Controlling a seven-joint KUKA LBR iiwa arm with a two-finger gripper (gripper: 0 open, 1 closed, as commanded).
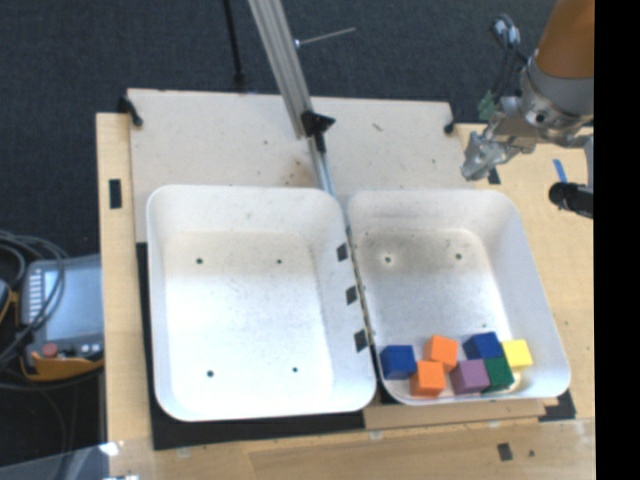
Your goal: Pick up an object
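Gripper [482, 158] hovers beyond right bin [530, 258] (blocks [460, 364] untouched).

We find no legible text, label, brand, number or sign. The handheld control unit [62, 313] at the left edge has a screen, but its content is too blurred to read.

Even, soft overhead light; white bins [250, 298] bright, perhaps slightly overexposed; the whole picture is grainy and soft.
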